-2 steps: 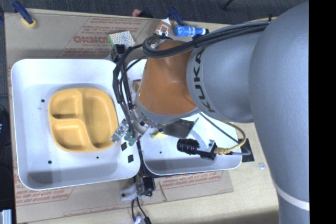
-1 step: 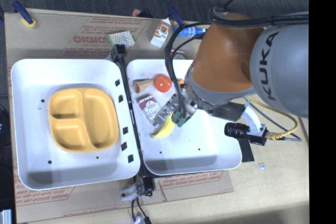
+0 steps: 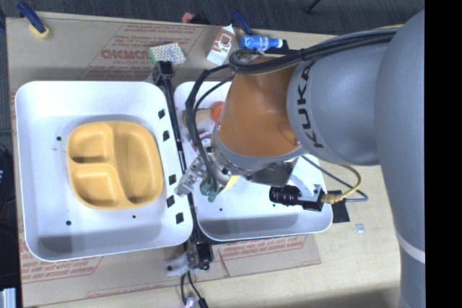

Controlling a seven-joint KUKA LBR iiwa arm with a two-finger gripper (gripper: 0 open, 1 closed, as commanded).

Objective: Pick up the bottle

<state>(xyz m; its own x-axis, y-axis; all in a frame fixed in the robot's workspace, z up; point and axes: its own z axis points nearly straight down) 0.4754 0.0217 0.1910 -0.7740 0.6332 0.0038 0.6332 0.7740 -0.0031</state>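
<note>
One end effector (image 3: 204,182) hangs low in the right bin (image 3: 253,227); its grip and the bottle's axis unreadable.

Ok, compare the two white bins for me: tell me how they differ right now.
The left bin lies in open view, while the right bin is largely covered by the arm. The left bin holds a yellow divided tray; the right bin has the gripper down inside it, near its left wall. Both are shallow, white, and sit side by side.
</note>
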